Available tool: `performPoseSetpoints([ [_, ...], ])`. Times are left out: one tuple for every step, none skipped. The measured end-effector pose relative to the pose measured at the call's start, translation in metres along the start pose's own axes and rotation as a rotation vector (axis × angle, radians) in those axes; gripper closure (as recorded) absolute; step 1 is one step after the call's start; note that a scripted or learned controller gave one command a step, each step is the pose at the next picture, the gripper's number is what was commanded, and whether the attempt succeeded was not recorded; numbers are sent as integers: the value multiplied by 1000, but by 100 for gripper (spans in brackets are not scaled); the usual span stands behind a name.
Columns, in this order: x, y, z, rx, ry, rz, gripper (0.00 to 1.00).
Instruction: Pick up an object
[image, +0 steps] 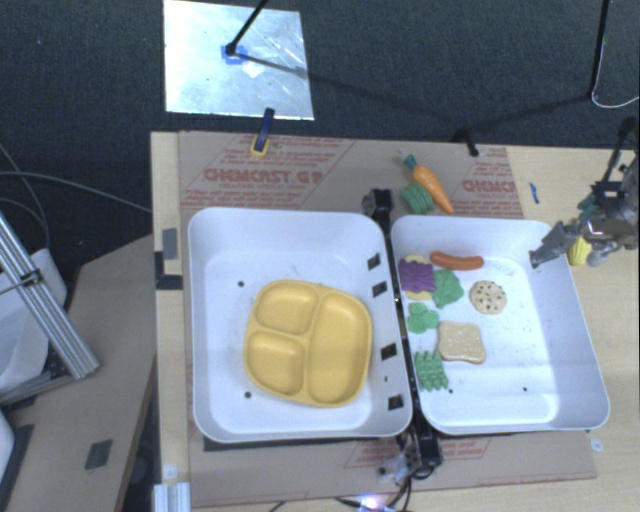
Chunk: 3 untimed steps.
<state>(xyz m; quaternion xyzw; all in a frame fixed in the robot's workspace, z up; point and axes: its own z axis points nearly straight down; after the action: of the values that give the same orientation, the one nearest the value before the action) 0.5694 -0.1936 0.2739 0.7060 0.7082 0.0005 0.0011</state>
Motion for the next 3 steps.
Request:
performPoseSetpoints([
  [94,-65,-44,0,4,-8,0],
  [181,-84,56,11,5,-10,0],
  [203,-81,-36,-8,2,-5,0],
])
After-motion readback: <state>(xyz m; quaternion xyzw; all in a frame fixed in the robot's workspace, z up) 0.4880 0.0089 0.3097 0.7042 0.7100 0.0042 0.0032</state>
